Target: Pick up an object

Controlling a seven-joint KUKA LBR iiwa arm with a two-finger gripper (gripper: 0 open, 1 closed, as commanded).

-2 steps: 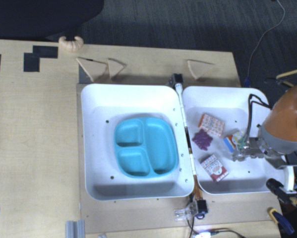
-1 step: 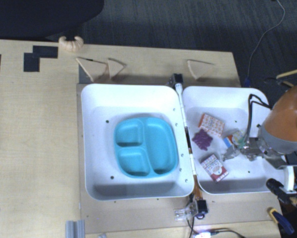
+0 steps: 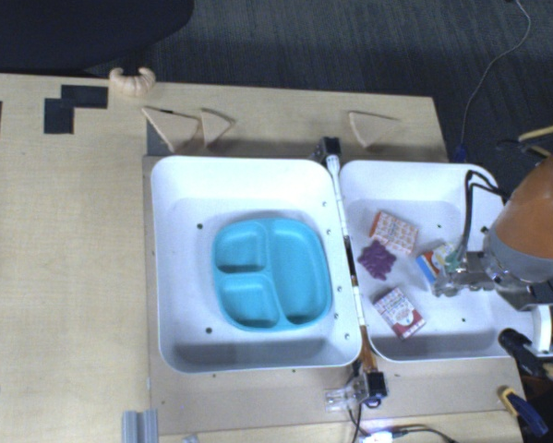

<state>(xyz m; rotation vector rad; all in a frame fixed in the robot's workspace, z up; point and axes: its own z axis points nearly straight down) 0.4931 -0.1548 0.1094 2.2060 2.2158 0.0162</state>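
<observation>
1. From the fixed camera above the bench, the grey arm (image 3: 534,224) comes in from the right, its orange band over the right-hand white bin (image 3: 414,340), and the gripper (image 3: 449,270) hangs low near that bin's right side.
2. I cannot tell from here whether it is apart or together; the tip is small and dark against clutter, and nothing shows as held.
3. The things it could take all lie in that right bin. A small item with blue and red on it (image 3: 430,266) sits just beside the gripper, on its left, partly hidden, so it seems the nearest candidate.
4. Further left lie a purple knobbly piece (image 3: 378,259), a pink patterned packet (image 3: 393,233) above it, tilted, and a red-and-white packet (image 3: 400,310) below, its long axis running slantwise from upper left to lower right.
5. So any pick lies to the gripper's left, and the closest one needs hardly any travel, I judge.
6. The left white bin (image 3: 179,247) holds a blue divided tray (image 3: 271,272), well apart from the arm.
7. Both bins rest on a pale wooden bench (image 3: 64,275); dark carpet (image 3: 350,35) lies beyond, with a thin cable (image 3: 502,63) trailing down it.
</observation>
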